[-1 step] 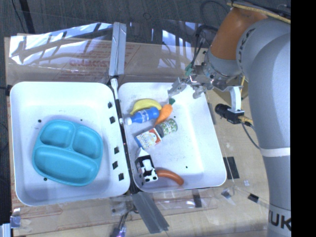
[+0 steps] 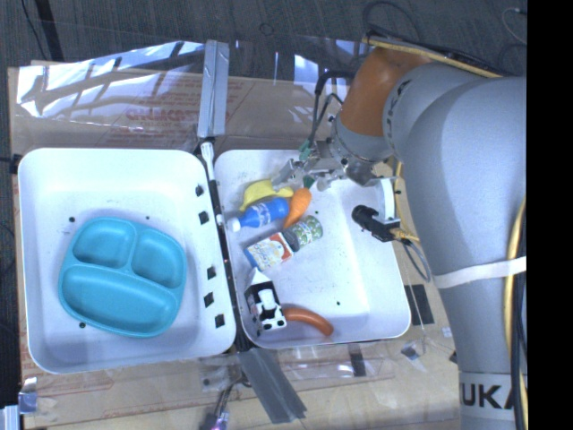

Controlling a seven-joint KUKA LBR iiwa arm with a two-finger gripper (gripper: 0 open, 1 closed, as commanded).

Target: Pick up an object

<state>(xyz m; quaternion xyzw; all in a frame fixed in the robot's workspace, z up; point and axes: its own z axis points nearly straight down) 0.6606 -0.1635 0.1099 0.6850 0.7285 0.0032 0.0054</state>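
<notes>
Right bin [image 2: 385,307], near edge: a black-and-white toy [image 2: 265,306] sits in the near left corner with an orange sausage-shaped piece [image 2: 310,320] just beside it. Toward the bin's middle, a small carton [image 2: 268,252] touches a green-labelled can [image 2: 304,233]. Farther back lie a blue bottle [image 2: 263,213], a yellow item [image 2: 260,192] and an orange item [image 2: 300,203], clustered near the far left corner. The gripper [image 2: 309,170] hangs over this cluster at the far edge; finger state cannot be determined. Left bin [image 2: 36,240]: a blue divided plate [image 2: 123,276] lies near its centre.
</notes>
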